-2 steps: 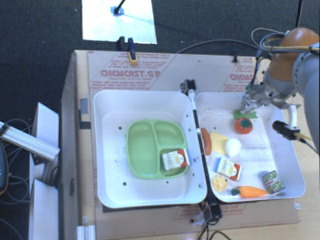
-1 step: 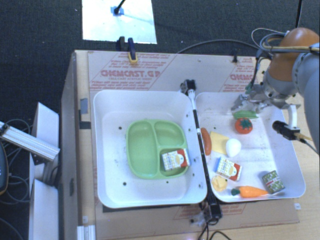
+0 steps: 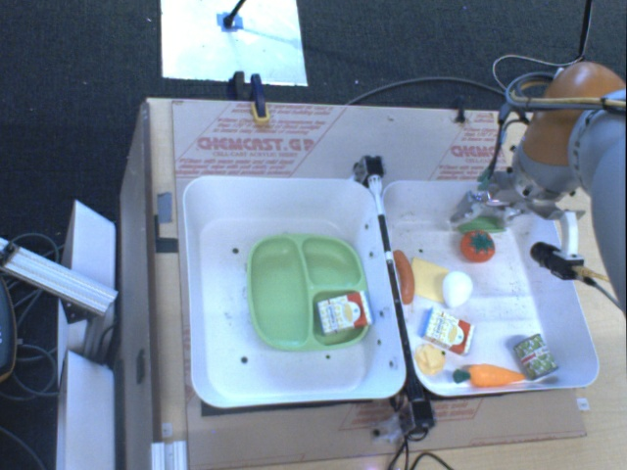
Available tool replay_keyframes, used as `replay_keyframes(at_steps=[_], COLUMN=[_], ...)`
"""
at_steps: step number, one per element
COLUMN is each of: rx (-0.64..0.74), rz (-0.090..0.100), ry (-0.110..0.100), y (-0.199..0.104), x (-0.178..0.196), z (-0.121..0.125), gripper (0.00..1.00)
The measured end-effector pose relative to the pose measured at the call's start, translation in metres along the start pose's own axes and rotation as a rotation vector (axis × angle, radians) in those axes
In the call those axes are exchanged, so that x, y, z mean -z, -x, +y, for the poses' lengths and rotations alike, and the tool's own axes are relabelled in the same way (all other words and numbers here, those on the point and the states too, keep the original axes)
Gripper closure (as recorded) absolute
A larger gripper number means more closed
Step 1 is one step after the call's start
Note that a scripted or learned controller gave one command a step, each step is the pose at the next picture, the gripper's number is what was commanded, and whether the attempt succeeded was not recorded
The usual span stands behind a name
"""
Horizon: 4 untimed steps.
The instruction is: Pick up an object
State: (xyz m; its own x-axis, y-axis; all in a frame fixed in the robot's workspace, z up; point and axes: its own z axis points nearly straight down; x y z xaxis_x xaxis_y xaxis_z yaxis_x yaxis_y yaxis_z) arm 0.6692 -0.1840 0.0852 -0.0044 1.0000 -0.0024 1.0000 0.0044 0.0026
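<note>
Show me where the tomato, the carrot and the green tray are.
tomato (image 3: 478, 246), camera view, middle of its red body in the right bin.
carrot (image 3: 493, 374), camera view, middle of its orange length.
green tray (image 3: 277, 297), camera view, floor of its large left compartment.

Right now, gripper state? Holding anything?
Gripper: open or shut cannot be told. It sits low at the back of the right bin, just above the tomato; no object visibly held.
</note>
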Motion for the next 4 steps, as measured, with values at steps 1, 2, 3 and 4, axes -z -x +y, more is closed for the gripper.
replay_keyframes(at_steps=[1, 2, 3, 4], rx=[0.003, 0.003, 0.000, 0.003], rz=[-0.002, -0.002, 0.000, -0.001], ry=[0.009, 0.008, 0.000, 0.008], y=[0.000, 0.000, 0.002, 0.002], x=[0.015, 0.014, 0.000, 0.014], z=[0.003, 0.003, 0.000, 0.003], gripper=[1.00, 0.00, 0.00, 1.00])
